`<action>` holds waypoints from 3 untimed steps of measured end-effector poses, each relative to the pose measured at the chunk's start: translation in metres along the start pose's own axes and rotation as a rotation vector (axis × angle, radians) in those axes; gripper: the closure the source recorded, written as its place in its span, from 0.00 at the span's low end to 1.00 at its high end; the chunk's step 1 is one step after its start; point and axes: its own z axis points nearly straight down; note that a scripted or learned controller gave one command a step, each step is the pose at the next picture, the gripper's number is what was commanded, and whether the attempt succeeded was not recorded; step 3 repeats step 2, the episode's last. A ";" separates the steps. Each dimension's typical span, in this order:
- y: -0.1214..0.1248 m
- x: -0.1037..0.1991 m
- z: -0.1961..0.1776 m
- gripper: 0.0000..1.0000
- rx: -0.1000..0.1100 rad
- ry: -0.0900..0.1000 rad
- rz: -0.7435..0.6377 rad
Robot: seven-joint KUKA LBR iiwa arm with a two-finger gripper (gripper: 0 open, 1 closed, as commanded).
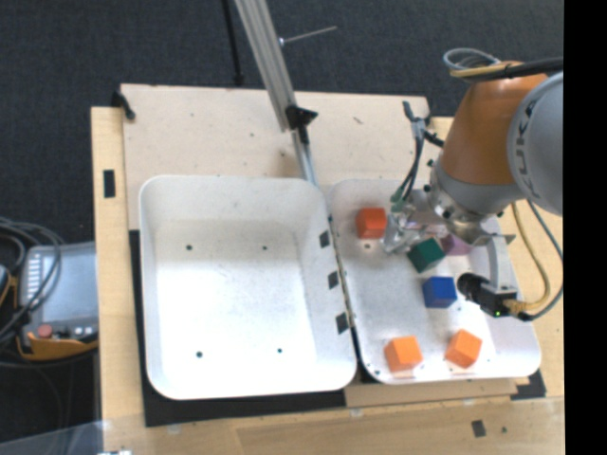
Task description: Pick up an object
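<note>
My gripper (406,232) hangs low over the upper part of the right bin (493,368), under the grey and orange wrist. A dark green block (427,253) lies tilted right at its lower right side; whether it is touched I cannot tell. A red-orange block (372,223) sits just left of the gripper. Below them is a blue block (439,292). Two orange blocks (403,353) (464,347) rest near the bin's front edge. A bit of a pale purple thing (459,245) peeks out beneath the wrist.
The left bin (161,207) stands beside the right one, with a shared wall (334,273) between them. A metal rail (270,55) slants down from the top to the bins' back edge. Cables (531,292) hang along the arm at the right bin's right side.
</note>
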 end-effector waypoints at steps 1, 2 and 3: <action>0.006 0.061 -0.004 1.00 0.001 0.000 0.000; 0.013 0.115 -0.005 1.00 0.001 0.000 0.000; 0.013 0.115 -0.005 1.00 0.001 0.000 0.000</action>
